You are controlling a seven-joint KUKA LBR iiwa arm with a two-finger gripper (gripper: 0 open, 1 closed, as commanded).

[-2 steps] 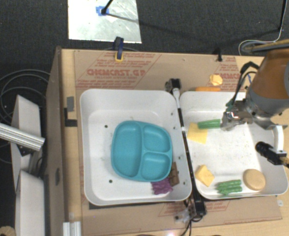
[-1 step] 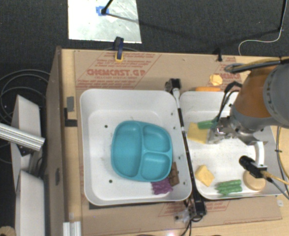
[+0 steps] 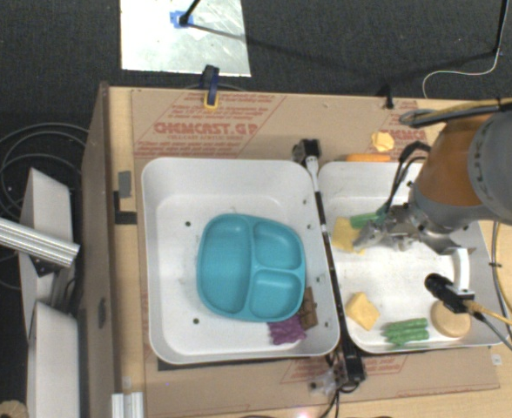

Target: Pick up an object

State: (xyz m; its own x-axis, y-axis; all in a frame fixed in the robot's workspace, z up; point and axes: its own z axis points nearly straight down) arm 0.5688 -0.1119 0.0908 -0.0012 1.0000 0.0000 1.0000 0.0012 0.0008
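Jaws: can't tell whether they're spread or pressed together, since the wrist blocks the tips from this angle. Gripper [image 3: 371,233] sits low in the right bin [image 3: 395,273], upper-left area, with the arm coming in from the right.

Nearest candidates:
- green piece [image 3: 366,220]: right at the gripper tip, touching or just beside it. Can't tell if it's pinched, so I'm not calling it held.
- yellow block [image 3: 343,233]: just past the tip on the camera-left side, close against the bin's left wall. Its long axis looks to run roughly along that wall.

My read is that the pick isn't confirmed and this is the approach/close phase.

Key relation: both targets lie camera-left of the jaws, between the tip and the wall. There's little room on that side, so a push further left would likely jam the block into the wall or the divider with the left bin [image 3: 239,171].

Open room: the middle of the right bin floor is bare, which gives clean retreat down and right. The yellow wedge [image 3: 362,310], green beans [image 3: 406,329] and tan disc [image 3: 452,322] sit along the near edge, well apart from the tip. The carrot [image 3: 369,157] is at the far rim.

The blue plate [image 3: 252,266] in the left bin isn't relevant to this move.
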